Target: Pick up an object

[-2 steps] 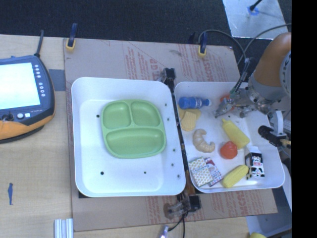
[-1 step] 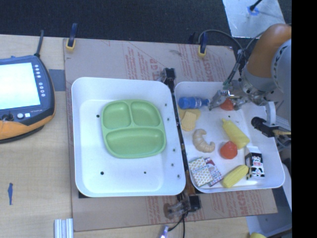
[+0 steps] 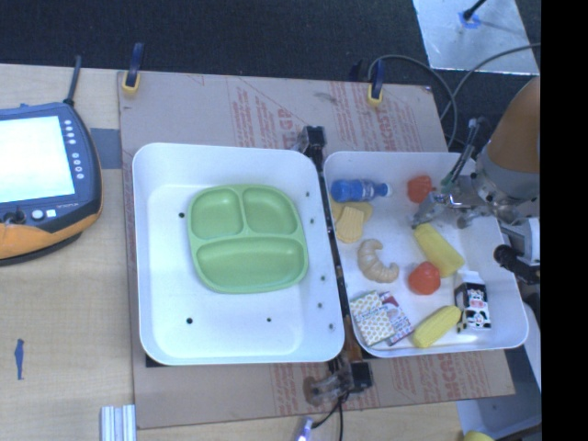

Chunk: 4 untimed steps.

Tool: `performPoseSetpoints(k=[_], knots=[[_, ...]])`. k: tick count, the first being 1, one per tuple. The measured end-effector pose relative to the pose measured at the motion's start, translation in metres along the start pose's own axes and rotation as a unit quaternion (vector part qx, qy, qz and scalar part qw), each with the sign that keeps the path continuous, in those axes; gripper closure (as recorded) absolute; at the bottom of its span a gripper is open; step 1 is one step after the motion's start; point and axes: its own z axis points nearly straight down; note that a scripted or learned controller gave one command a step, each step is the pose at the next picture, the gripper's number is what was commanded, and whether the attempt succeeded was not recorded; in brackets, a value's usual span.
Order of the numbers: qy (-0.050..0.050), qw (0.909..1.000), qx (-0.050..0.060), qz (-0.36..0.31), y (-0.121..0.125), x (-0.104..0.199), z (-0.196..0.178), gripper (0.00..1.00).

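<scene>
— In the left bin (image 3: 152,246), what lies there?
— A smooth green divided plate (image 3: 248,239), rounded, three wells.
— And the right bin (image 3: 514,333)?
— A blue bottle (image 3: 358,190), a curved croissant (image 3: 377,261), a patterned packet (image 3: 379,318), a yellow cylinder (image 3: 439,249), two orange-red balls.
— The arm?
— The gripper (image 3: 439,204) reaches in from the right, low above the yellow cylinder; whether its jaws are apart, I cannot tell.

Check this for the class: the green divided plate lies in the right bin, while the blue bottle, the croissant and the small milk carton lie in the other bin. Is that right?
Not quite. The camera view shows the green divided plate in the left bin, not the right one. The rest stands: the blue bottle, the croissant and the small milk carton lie in the other bin, the one on the right.
</scene>
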Motion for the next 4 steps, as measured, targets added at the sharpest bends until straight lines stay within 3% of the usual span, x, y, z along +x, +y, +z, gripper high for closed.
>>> performPoseSetpoints(k=[1, 3, 4], knots=[[0.001, 1.0000, -0.001, 0.000, 0.047, 0.001, 0.001, 0.00], [0.001, 1.0000, 0.001, -0.001, 0.047, 0.031, 0.002, 0.00], [0.000, 1.0000, -0.001, 0.001, 0.047, 0.000, 0.001, 0.00]])
